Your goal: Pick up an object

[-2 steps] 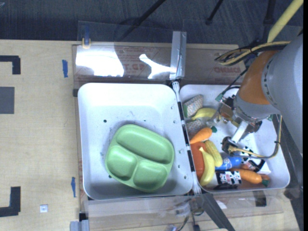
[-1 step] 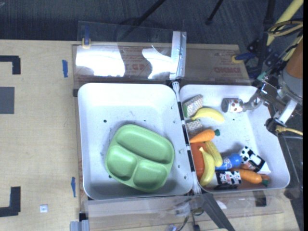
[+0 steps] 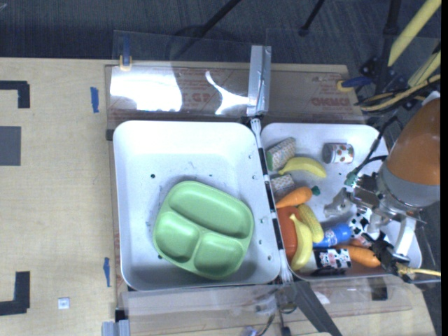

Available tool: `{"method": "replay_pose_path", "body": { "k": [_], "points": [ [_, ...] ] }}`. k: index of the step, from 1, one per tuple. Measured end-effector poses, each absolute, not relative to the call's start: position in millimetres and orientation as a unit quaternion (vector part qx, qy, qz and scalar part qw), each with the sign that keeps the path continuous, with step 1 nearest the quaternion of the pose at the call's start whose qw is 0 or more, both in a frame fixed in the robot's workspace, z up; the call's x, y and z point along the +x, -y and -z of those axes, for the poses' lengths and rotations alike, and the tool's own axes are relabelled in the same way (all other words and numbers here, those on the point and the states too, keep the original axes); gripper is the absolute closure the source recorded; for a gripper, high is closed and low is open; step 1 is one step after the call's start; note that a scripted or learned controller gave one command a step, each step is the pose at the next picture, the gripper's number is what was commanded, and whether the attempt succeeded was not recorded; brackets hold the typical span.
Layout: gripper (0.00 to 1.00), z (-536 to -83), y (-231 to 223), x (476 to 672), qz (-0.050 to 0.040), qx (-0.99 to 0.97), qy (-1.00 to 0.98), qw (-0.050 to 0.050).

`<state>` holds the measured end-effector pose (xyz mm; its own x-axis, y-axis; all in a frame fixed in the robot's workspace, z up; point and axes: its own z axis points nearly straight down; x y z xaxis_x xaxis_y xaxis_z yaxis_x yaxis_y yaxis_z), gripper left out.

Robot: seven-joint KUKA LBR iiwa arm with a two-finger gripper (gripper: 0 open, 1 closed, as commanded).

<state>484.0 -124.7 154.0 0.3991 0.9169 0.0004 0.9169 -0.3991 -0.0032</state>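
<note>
Two shallow white bins were counted on the bench [image 3: 49,187]: the left bin [image 3: 133,145] and the right bin [image 3: 311,133]. The left bin contained one item, a green divided plate [image 3: 203,228] with three compartments. The right bin contained two yellow bananas, one [image 3: 304,165] near the top and one [image 3: 304,238] lower down. Two orange carrots were counted, one [image 3: 294,197] by the divider and one [image 3: 364,256] near the bottom edge. Two grey speckled blocks [image 3: 282,150] [image 3: 282,183] were noted, also one small white cup [image 3: 337,153], one blue piece [image 3: 337,235] and one black-and-white patterned piece [image 3: 334,258]. One arm with one gripper [image 3: 369,219] was present.
</note>
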Motion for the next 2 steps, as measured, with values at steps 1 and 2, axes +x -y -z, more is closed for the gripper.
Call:
{"method": "replay_pose_path", "body": {
  "k": [1, 2],
  "points": [
    [0.00, -87, 95, 480.8, 0.0019, -0.805, 0.594, -0.003],
    [0.00, -184, 91, 515.1, -0.0002, -0.771, 0.637, 0.000]
  ]
}}
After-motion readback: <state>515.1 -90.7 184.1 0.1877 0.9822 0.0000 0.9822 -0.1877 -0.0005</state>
